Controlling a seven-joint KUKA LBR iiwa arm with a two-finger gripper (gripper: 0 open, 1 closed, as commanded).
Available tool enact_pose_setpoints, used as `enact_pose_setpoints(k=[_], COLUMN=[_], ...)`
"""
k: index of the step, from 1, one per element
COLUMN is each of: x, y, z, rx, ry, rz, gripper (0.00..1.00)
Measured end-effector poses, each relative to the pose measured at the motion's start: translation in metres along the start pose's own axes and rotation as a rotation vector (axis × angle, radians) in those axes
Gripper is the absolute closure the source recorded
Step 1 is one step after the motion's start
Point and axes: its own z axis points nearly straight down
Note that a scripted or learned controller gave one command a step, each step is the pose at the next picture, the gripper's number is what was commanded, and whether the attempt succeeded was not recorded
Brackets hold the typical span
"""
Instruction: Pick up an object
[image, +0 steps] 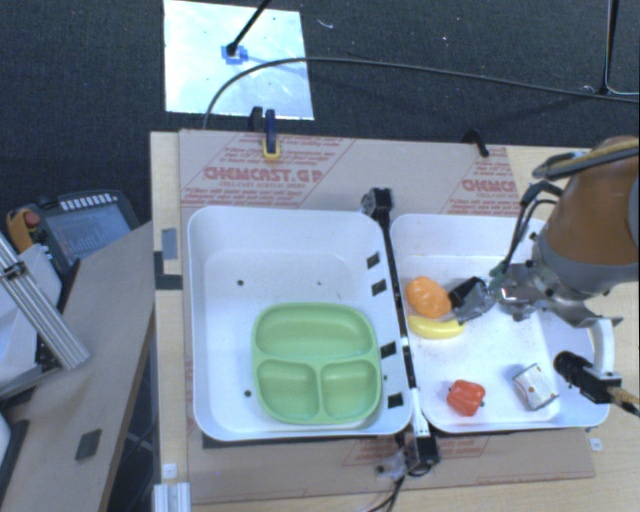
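Because the gripper (470, 297) sits low in the right bin (500, 232), near the middle of the frame, it looks ready to pick up one of the toys there. Its dark tip is just beside the orange fruit (428, 295) and the yellow banana (435, 326), and may be touching them. I cannot tell how wide it is open, and I see nothing held in it.

Both toys look like light, hard plastic. They are smooth and round, so they could slip or roll away. The banana is thin, so I think it is best to pinch it across its middle. The orange fruit is fatter and needs a wider hold.

Lower right, a red toy (465, 397) and a small silver block (535, 386) lie well apart. A green tray (316, 362) rests in the left bin (290, 240).
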Motion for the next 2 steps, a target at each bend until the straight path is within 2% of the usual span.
enact_pose_setpoints(k=[2], x=[-0.003], y=[0.007], z=[0.111], rx=[0.000], ry=[0.000], rz=[0.000], gripper=[0.00])
